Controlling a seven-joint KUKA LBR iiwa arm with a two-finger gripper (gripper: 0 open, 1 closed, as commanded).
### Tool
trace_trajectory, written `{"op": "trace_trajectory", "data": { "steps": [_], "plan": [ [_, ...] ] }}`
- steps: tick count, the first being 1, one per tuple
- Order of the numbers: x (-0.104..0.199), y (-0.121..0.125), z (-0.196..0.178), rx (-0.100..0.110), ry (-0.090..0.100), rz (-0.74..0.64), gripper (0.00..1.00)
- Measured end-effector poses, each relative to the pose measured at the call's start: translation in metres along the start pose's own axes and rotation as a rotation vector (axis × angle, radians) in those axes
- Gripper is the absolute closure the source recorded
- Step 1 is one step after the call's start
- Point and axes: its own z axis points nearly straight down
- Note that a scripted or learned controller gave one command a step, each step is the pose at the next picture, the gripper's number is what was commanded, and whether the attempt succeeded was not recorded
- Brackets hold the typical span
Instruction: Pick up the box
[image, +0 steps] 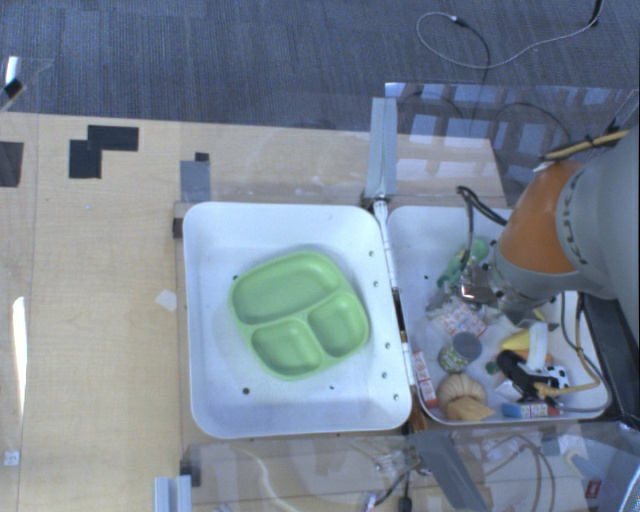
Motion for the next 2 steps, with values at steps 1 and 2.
{"op": "trace_trajectory", "data": {
  "steps": [1, 2],
  "plan": [
    [0.019, 0.041, 0.001, 0.001, -0.002, -0.174, 0.0],
    [0.008, -0.006, -0.001, -0.001, 0.0, -0.221, 0.0]
  ]
}}
